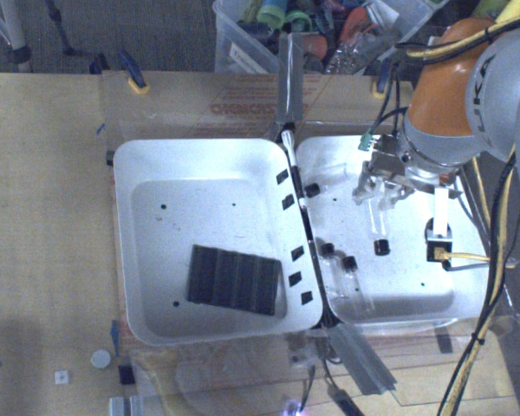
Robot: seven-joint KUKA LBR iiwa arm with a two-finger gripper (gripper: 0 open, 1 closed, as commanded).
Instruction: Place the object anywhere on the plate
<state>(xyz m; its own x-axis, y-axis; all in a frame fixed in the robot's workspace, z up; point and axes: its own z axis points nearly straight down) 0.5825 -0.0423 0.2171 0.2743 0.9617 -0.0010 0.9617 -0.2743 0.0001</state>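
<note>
A dark ribbed rectangular plate [233,280] lies flat in the left white bin [147,167], toward its front. My gripper [377,206] hangs over the middle of the right white bin [433,297], pointing down. A small dark piece [381,247] sits directly below it; I cannot tell whether it touches the gripper. Two more small dark pieces [328,250] [348,263] rest near the right bin's left wall, and another [312,189] lies further back. Nothing rests on the plate.
A row of black clips [292,228] runs along the divider between the bins. A clear tub of coloured toys [321,11] stands behind the bins. Cables [468,258] hang at the arm's right. Bare wooden bench spreads to the left.
</note>
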